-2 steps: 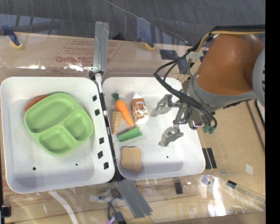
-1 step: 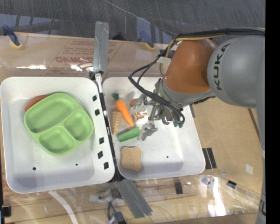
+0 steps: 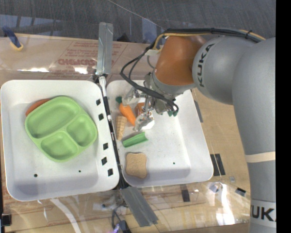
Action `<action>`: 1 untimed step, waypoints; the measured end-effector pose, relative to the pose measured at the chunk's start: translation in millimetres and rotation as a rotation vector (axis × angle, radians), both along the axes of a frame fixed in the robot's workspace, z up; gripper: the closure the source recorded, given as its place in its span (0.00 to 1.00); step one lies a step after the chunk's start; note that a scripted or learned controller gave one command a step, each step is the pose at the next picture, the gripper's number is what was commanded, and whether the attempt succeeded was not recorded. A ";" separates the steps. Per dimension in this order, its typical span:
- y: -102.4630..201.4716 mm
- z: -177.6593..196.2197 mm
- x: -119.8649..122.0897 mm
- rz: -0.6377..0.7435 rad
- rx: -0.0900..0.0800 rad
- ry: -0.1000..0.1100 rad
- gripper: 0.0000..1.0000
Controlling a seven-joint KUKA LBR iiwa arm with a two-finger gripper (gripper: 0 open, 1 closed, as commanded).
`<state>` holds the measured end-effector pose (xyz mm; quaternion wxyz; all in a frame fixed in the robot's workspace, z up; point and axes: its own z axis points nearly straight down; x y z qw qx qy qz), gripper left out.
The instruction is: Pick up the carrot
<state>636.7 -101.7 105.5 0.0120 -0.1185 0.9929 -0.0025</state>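
Because the camera looks down at a slant, the items nearest the lower edge are listed first. In the right-hand shallow white plastic bin [image 3: 194, 154], a tan slice of toast-shaped toy bread [image 3: 135, 164] lies near the front wall. Beyond it sits a short green cylindrical toy vegetable [image 3: 135, 139], then a pale ridged cone-shaped toy [image 3: 121, 125]. The small orange toy carrot with a green top [image 3: 126, 111] lies just beyond, near the bin's left wall, tilted diagonally. The gripper [image 3: 144, 120] hangs just right of the carrot, probably positioned for a descent onto it. Whether its fingers are open or closed cannot be told; the carrot is not between them. The left-hand shallow white plastic bin [image 3: 19, 178] holds 1 light-green 3-compartment plastic plate [image 3: 60, 127], set over a partly hidden orange object [image 3: 35, 107].
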 end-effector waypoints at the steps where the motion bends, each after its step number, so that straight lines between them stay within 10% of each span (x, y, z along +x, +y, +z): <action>1: 3.4 15.2 5.3 0.006 0.002 -0.018 1.00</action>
